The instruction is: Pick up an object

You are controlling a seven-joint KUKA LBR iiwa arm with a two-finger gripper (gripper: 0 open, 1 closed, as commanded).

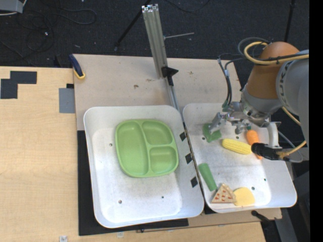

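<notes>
Gripper sat low in the right bin, over its far-left part. Fingers looked closed on a dark green piece. Corn cob and carrot lay just right of it. Green divided plate sat in the left bin.

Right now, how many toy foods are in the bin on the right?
6, maybe more hidden under the arm: green piece, carrot, corn, green stick, pizza slice, yellow piece.
</notes>
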